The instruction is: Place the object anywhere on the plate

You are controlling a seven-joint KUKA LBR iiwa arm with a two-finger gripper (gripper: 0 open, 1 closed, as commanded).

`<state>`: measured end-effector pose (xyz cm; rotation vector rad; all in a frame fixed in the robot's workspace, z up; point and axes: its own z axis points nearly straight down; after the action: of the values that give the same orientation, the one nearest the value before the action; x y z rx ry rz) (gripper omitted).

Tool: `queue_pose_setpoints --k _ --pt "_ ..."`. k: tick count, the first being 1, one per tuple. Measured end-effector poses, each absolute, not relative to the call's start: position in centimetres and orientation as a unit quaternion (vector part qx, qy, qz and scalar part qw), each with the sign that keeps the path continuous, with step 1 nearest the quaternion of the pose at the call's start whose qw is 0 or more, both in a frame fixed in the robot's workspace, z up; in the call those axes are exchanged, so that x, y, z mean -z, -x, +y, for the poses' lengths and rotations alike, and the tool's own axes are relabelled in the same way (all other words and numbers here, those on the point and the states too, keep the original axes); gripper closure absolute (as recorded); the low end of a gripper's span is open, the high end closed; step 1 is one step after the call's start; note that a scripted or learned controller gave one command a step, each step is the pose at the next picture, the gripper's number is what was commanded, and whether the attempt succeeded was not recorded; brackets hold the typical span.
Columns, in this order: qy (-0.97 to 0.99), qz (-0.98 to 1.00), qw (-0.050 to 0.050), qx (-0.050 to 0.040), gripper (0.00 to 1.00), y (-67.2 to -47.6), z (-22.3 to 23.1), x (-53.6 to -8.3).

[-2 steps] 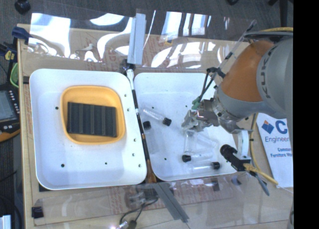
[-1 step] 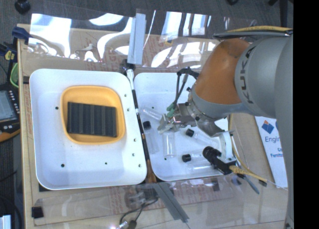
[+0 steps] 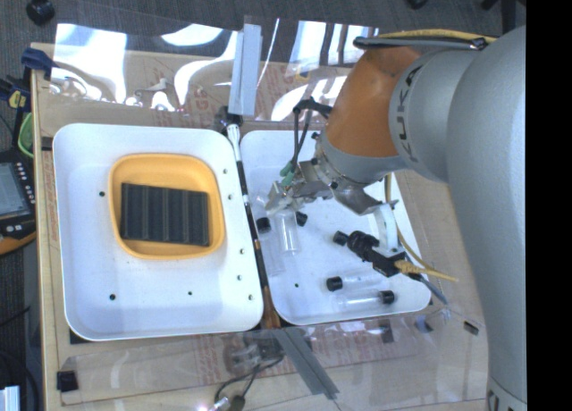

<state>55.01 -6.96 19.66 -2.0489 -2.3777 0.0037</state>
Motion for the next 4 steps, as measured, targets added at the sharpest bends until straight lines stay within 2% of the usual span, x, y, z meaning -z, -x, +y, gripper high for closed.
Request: queue_pose_setpoints --k 1,2,3,4 --pt "0.607 -0.795 0.001 -0.0006 1.0 -58.5 -2.9 -19.1" --pt "0.575 -0.818 0.003 -0.0015 1.0 -57.8 0.9 -19.1" --pt "0.575 -0.818 0.003 -0.0016 0.0 -57.8 0.9 -19.1" --pt "0.565 -0.825 0.001 -0.0003 0.0 -59.7 -2.8 -21.3"
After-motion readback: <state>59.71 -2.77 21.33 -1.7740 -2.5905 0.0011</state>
